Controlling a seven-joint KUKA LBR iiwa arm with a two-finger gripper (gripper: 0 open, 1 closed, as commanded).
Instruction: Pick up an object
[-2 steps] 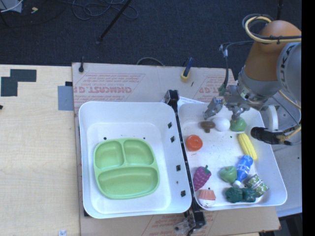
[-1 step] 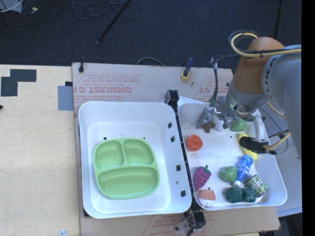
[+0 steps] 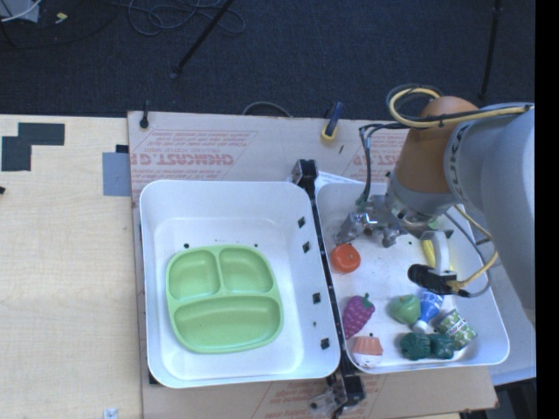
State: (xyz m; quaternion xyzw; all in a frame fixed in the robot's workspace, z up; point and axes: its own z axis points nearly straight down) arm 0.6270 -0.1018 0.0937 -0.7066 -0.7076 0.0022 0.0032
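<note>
Likely miss: two-finger metal gripper (image 3: 367,225) hung at 1 o'clock of small round orange-red toy fruit (image 3: 346,257), finger state unclear, risking nudging it into bin wall.

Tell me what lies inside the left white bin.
Inside the left white bin lies one light green plastic plate with three compartments. What is under the plate is covered.
</note>
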